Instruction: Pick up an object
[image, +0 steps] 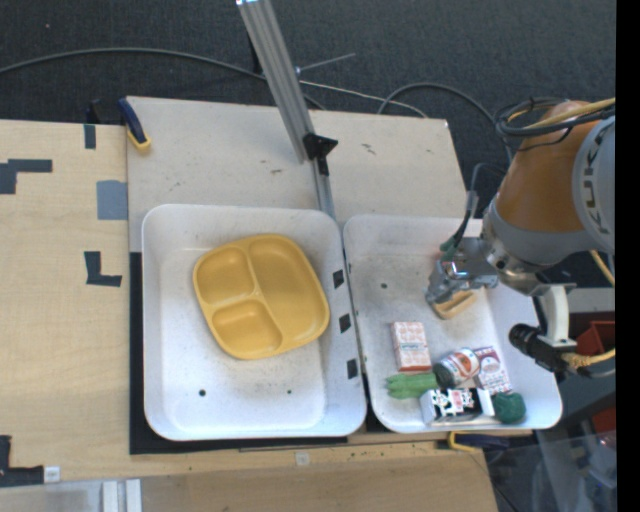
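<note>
Currently reaching in from 3 o'clock, end effector (452, 290) low in right bin (400, 245) over tan block (455, 303); finger state indeterminable. Open floor toward 11 o'clock.

Arm (545, 200) low, fingers (445, 285) downward

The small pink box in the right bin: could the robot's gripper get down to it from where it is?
Probably yes. The pink box lies flat with bare bin floor above it, just below the gripper. The green object crowds only its lower edge.
</note>
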